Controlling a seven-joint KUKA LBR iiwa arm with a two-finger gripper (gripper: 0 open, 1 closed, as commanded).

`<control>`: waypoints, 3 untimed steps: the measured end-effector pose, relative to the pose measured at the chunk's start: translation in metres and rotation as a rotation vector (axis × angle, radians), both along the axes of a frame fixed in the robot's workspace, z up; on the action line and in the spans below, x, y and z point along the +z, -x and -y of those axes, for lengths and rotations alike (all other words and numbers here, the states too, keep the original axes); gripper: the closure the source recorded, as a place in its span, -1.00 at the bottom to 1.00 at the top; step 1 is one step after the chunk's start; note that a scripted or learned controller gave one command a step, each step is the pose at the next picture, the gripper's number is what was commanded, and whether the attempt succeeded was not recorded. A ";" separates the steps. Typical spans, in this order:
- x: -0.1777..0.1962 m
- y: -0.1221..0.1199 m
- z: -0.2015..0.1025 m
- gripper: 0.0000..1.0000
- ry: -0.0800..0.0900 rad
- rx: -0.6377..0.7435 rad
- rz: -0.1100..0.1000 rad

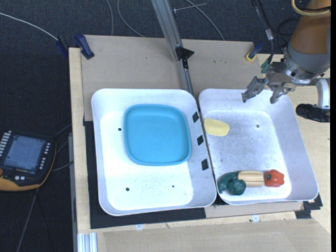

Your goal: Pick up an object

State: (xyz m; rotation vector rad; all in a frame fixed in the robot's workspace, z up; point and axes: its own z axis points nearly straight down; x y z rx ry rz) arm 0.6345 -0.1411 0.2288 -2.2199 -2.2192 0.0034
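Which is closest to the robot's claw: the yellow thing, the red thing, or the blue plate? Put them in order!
From the gripper, in the camera view:
1. Yellow piece, by the right bin's left wall.
2. Red piece, at that bin's near edge.
3. Blue plate, over in the left bin.

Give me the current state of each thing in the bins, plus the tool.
Tool: open, holding nothing, over the right bin's far edge.
Blue plate: flat in the left bin, nothing on it.
Yellow piece: lying by the right bin's left wall.
Green toy: lying at the right bin's near wall, touching the tan stick.
Tan stick: lying flat.
Red toy: at the stick's right end.
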 end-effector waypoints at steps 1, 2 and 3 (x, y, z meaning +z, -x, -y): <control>-0.049 0.006 0.008 -1.00 0.000 0.000 0.000; -0.103 0.016 0.004 -1.00 -0.001 0.001 -0.001; -0.090 0.014 0.004 1.00 0.000 0.001 0.005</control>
